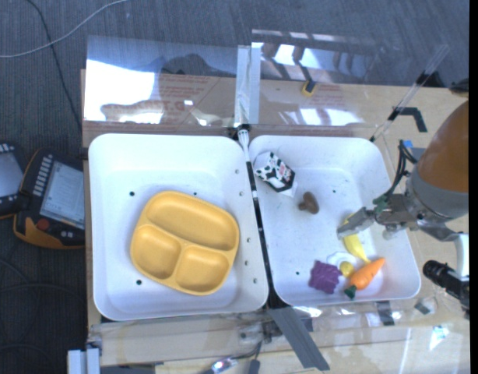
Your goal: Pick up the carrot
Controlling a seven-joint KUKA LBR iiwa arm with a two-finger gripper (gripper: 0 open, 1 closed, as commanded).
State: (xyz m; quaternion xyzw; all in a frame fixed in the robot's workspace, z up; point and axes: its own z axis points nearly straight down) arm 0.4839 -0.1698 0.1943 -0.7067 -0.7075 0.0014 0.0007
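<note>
The carrot (367, 273), orange with a green stub at its lower left end, lies tilted in the near right corner of the right bin (332, 148). My gripper (354, 223) hangs over the right side of that bin, a little above and to the left of the carrot and apart from it. It sits just over a yellow banana-like toy (354, 246). The grey arm with its orange band (455, 150) comes in from the right edge.
A purple toy (325, 276) lies just left of the carrot. A brown lump (308, 202) and a black-and-white cow toy (274, 172) sit further back. The left bin (114, 154) holds a yellow divided plate (184, 241). A pendant (50, 201) lies on the floor at left.
</note>
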